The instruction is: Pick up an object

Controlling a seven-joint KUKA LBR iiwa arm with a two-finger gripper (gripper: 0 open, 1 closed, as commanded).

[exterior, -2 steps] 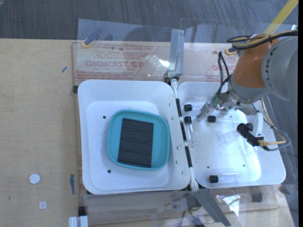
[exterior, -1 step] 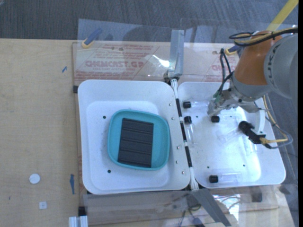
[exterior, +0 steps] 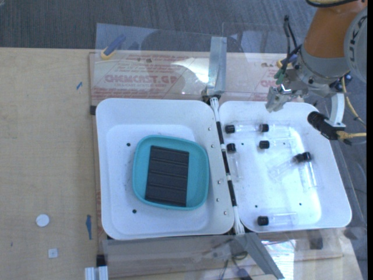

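The right bin holds several clear tubes with black caps, among them one near the top, one at the right and one at the bottom. In the left bin a teal tray carries a dark grey ridged block. My gripper hangs over the far rim of the right bin, above and behind the tubes, with nothing seen in it.
A clear plastic sheet and a metal bracket lie behind the bins. A metal divider runs between the bins. The arm's orange band and cables crowd the top right. Wooden bench extends left.
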